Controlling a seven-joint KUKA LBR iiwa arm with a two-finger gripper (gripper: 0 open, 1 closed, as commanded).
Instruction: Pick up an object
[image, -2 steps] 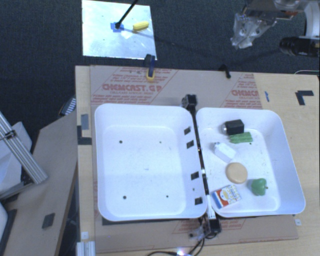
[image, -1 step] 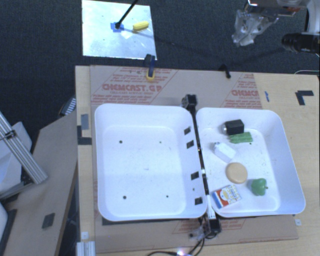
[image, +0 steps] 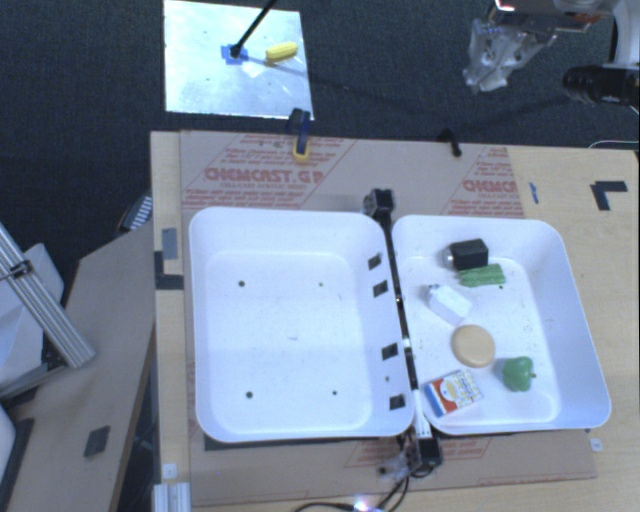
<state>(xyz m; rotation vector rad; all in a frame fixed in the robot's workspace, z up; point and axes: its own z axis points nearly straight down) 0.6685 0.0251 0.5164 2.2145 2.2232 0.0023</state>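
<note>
Six small objects lie in the right bin (image: 575, 290); the tan disc (image: 473, 345) near its middle looks light, rigid, best pinched across its rim. The end effector (image: 490, 55) hangs far above the surface, grip state unclear.

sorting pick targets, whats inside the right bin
Six things lie in the right bin: a black block, green piece, white piece, tan disc, green pepper and small printed box. Nothing looks stacked.

Two bins side by side, box (image: 467, 253), tan disc (image: 473, 346), carton (image: 452, 391) in right bin (image: 575, 300)
</note>
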